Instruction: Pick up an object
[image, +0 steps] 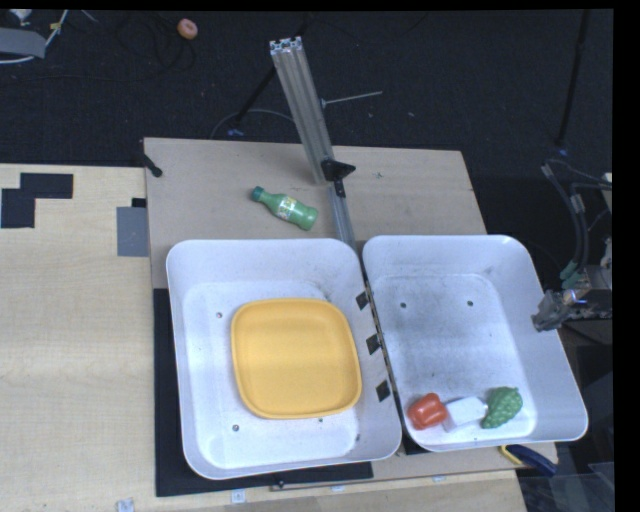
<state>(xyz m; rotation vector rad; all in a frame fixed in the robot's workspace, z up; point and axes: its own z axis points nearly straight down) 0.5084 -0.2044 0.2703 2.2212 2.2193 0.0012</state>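
Observation:
A yellow square plate (296, 357) lies flat in the left bin (200, 290). In the right bin (450, 270), three small things sit together at the near edge: a red pepper-like piece (427, 410), a white block (464, 412) and a green broccoli-like piece (502, 406). A small green bottle (285, 208) lies on its side on the bench behind the bins. My gripper (550, 317) is at the right bin's right rim, well apart from all of them, with nothing seen in it.
A slanted aluminium bar (308, 100) rises from the bench behind the gap between the bins. Black clips (372, 343) join the bins along their shared edge. Cables and dark gear (580, 230) crowd the right side beyond the bench.

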